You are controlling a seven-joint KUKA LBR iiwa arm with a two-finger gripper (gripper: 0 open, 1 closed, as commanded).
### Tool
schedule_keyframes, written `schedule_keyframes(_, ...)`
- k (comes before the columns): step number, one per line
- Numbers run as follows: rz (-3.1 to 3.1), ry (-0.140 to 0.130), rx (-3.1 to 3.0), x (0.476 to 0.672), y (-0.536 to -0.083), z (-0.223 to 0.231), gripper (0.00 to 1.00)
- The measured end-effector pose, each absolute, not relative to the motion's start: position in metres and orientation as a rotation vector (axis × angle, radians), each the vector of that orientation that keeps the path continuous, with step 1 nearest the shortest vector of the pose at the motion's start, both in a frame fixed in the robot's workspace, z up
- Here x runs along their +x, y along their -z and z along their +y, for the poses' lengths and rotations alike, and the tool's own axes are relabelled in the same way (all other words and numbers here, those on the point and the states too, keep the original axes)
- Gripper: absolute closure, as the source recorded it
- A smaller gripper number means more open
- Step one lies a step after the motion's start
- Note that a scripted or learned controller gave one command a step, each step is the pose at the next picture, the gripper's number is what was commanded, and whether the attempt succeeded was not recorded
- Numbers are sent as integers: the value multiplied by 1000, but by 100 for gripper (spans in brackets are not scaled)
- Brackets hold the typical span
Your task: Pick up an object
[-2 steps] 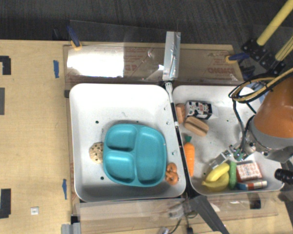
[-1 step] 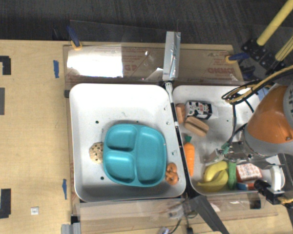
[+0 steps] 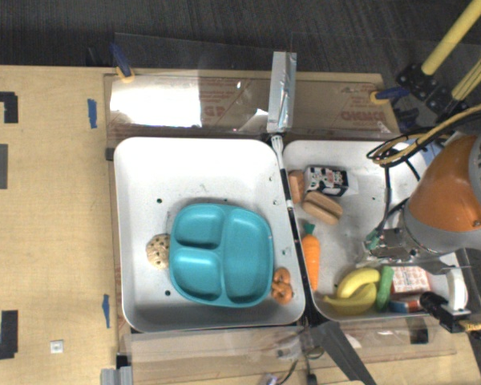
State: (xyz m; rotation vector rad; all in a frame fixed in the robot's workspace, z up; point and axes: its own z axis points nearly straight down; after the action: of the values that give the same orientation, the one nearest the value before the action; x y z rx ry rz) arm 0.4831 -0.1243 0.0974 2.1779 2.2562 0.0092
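The right bin [image 3: 349, 147] holds a yellow banana [image 3: 354, 289], an orange carrot [image 3: 311, 259], a hot dog [image 3: 322, 208], a black and white carton [image 3: 326, 180] and a red and white box [image 3: 410, 280]. A green piece [image 3: 384, 284] lies between the banana and the box. My gripper [image 3: 383, 249] hangs low over the right side of this bin, just above the banana's right end and the green piece. The grey wrist and orange band [image 3: 442, 199] cover the bin's right wall. Whether anything is in the gripper is hidden.
The left bin [image 3: 192, 160] carries a teal divided plate [image 3: 222, 253], a speckled cookie [image 3: 157, 249] at the plate's left and an orange pastry [image 3: 282, 285] at its lower right. A clear upright panel [image 3: 280, 95] stands behind the bins. Cables [image 3: 401, 147] loop near the arm.
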Motion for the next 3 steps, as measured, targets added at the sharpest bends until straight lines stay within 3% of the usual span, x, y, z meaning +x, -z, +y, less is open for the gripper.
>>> schedule_keyframes(1, 2438, -6, 1974, 487, -270, -69, 100)
schedule_keyframes(2, 2440, 1, 1978, 486, -268, -70, 0)
schedule_keyframes(3, 2540, 5, 1856, 558, -181, -63, 0)
